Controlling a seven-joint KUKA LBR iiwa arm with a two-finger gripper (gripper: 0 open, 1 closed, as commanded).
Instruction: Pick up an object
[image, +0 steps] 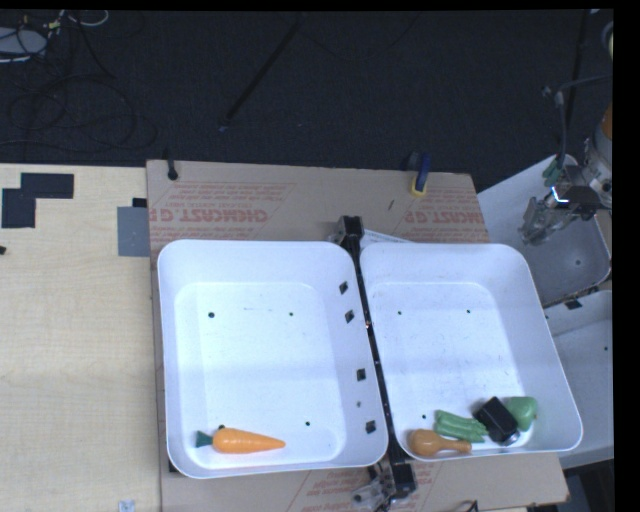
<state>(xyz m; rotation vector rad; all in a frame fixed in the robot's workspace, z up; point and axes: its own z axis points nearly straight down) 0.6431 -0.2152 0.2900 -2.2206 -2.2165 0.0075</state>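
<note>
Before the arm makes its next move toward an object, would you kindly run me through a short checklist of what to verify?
1. Target present: toy carrot lies alone at the left bin's near edge: ok.
2. Space around the carrot for the fingers: ok.
3. Right bin items separated: the orange pear-shaped toy, green pea pod, black block and green toy crowd one corner: not ok.
4. Gripper clear of both bins, off at the right: ok.
5. Finger state: cannot tell.
</note>
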